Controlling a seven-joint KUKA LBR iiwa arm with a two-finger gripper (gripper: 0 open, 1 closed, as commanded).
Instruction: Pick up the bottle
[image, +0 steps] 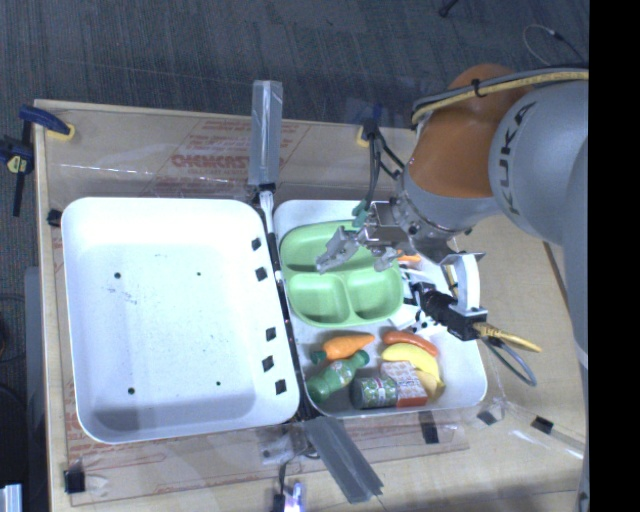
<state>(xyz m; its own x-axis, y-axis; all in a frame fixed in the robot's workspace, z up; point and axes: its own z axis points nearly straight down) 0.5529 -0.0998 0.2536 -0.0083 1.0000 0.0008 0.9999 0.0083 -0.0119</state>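
The approach step is in hand: the tool (358, 250) hovers over the green tray (340, 280) with fingers spread and nothing between them. The bottle (333, 378) lies well below it toward the bin's near edge, beside a carrot (345, 346). Next, I judge, it must shift there and descend.

Inventory by count
Two white bins (160, 320); one green divided tray (340, 290); one green bottle (333, 378); one carrot (345, 346); one can (385, 390); one banana (428, 372).
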